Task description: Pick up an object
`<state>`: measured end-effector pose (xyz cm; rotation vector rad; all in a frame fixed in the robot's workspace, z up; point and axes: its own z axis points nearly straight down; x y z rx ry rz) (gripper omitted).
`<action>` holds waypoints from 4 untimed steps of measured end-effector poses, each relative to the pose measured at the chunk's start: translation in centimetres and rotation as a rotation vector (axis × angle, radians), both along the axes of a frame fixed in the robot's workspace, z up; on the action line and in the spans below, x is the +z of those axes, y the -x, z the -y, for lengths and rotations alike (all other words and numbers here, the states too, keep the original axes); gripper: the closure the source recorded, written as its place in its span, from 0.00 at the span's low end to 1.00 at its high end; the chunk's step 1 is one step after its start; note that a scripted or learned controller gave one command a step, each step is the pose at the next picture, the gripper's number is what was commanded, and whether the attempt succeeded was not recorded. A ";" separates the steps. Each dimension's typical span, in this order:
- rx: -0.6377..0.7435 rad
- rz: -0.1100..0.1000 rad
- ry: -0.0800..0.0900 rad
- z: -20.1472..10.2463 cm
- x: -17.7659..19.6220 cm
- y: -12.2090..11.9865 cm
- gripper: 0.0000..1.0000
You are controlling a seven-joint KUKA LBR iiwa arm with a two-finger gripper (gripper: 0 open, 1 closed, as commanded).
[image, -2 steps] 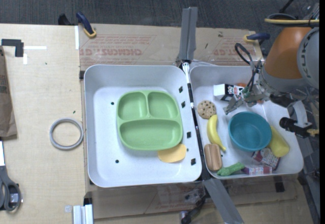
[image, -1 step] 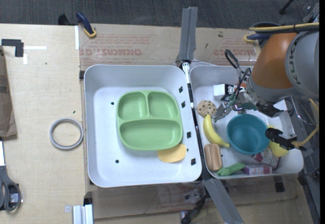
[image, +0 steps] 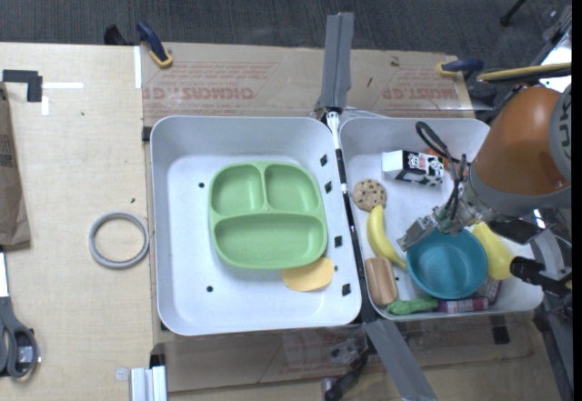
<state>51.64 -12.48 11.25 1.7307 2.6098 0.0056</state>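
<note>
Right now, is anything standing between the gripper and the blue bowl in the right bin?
Nothing visible does. The gripper is directly above the blue bowl's upper rim. The banana lies to the bowl's left, off that path.

Arm (image: 520,149) reaches in from right, wrist lowered.

a blue bowl (image: 447,265) sat upright at the lower right of the frame, in the right bin, its open mouth facing up. a yellow banana (image: 382,237) lay curved just left of it. a round cookie (image: 369,195) rested above the banana, and a green pod-like item (image: 411,305) lay below the bowl.
</note>
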 end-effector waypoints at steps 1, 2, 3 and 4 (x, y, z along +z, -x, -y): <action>-0.251 -0.011 -0.003 -1.0 -2.1 -1.2 0.00; -0.290 -0.006 -0.004 -1.8 -2.0 2.8 0.00; -0.392 -0.011 -0.003 2.1 -2.1 -3.3 0.00; -0.333 -0.024 -0.009 6.5 -1.9 -12.1 0.00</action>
